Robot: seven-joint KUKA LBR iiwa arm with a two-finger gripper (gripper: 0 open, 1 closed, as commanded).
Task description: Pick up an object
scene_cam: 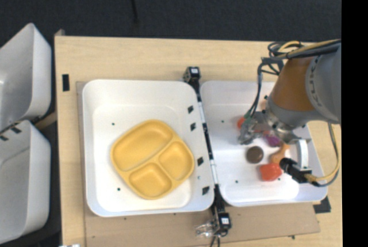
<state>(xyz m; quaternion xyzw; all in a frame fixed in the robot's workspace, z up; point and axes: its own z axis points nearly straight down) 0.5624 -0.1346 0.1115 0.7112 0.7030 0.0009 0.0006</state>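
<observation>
The arm reaches over the right bin from the right, its orange band above the wrist. My gripper hangs low in the bin's middle, its fingers hidden among cables and the wrist. Just below it lies a brown round object. A red object sits lower right of that, with an orange piece beside it. A purple object peeks out under the wrist, and a small red-orange item lies at the gripper's left.
The left bin holds a yellow three-compartment tray. A divider with black clips runs between the bins. White containers stand off the bench at the left. A black-and-white part of the arm hangs over the right bin's edge.
</observation>
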